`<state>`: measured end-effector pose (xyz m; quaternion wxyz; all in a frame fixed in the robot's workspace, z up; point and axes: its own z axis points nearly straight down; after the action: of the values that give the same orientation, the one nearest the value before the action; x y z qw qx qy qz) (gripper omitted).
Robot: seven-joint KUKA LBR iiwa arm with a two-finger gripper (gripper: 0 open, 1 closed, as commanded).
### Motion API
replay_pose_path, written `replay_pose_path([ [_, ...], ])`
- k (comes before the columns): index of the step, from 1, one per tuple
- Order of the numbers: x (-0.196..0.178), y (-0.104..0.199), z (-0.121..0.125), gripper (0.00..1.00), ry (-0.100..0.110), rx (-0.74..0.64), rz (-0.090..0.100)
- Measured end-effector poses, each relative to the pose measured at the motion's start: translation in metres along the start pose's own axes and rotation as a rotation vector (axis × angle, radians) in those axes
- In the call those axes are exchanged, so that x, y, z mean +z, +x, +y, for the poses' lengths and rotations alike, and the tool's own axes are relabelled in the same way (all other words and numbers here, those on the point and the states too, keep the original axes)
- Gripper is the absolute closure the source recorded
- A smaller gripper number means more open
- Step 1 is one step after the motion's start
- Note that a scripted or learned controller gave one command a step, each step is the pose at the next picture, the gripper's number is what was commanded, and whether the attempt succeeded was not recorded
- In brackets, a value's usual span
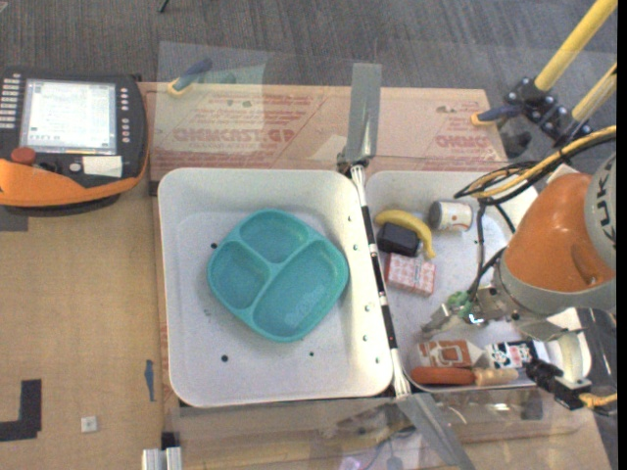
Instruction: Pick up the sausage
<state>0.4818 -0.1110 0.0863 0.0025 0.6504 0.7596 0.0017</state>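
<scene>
Camera view: the gripper (pixel 460 311) hovers in the right bin (pixel 490 223), fingers spread open, holding nothing. The sausage (pixel 443 375) lies along the bin's near edge, just below. Approach phase, I'd say; next comes a descent and squeeze.

Teal divided plate (pixel 278 274) in left bin (pixel 186 199) — banana (pixel 409 225), black block (pixel 398 239), pink-checked packet (pixel 411 275) in right bin (pixel 411 182).
</scene>
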Motion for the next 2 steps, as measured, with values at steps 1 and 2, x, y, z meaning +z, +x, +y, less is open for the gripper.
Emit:
replay_pose_path([
  [1, -0.0090, -0.0013, 0.0015, 1.00, -0.003, 0.004, 0.001],
  [2, -0.0090, -0.0013, 0.0015, 0.00, -0.003, 0.004, 0.001],
])
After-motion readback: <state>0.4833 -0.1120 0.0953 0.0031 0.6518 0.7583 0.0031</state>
